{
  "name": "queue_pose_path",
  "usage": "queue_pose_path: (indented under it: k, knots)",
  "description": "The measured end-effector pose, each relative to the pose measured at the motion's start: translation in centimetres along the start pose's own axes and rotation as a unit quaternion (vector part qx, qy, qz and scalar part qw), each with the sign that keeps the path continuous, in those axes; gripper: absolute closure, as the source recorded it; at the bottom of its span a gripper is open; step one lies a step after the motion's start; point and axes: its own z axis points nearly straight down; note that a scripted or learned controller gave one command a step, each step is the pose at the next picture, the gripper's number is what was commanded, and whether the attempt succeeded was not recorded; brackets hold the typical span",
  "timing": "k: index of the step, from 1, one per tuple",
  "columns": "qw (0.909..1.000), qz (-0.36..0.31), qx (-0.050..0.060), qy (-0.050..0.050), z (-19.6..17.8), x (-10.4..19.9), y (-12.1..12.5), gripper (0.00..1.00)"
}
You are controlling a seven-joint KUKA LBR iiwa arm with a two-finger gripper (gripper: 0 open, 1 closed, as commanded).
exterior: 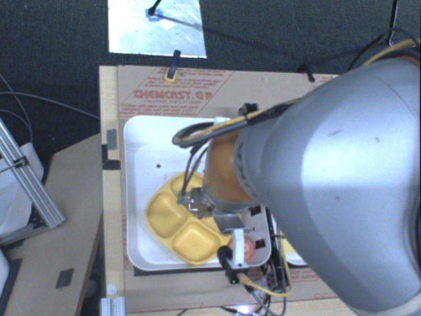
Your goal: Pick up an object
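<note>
A yellow tray with several compartments lies in the left white bin, toward its near side. My gripper hangs below the orange-banded wrist, low over the tray's right part, close to or touching it. The arm's grey bulk hides most of the gripper. A small pink-red object sits at the near right corner of the bin, just right of the tray and partly hidden by the robot's bracket.
The arm covers the right bin almost entirely; only a sliver of its near edge shows. A cardboard sheet lies under the bins. A metal frame stands at the far left.
</note>
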Motion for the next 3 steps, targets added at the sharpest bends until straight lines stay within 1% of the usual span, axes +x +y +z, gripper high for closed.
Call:
queue_pose_path:
  k: [1,2,3]
  knots:
    - [0.9998,-0.004,0.017,0.006,0.8,-1.6,9.3,1.0]
    - [0.9999,-0.004,0.013,0.003,0.7,0.1,7.9,1.0]
    - [1.0,-0.003,0.002,0.004,0.2,3.9,1.8,1.0]
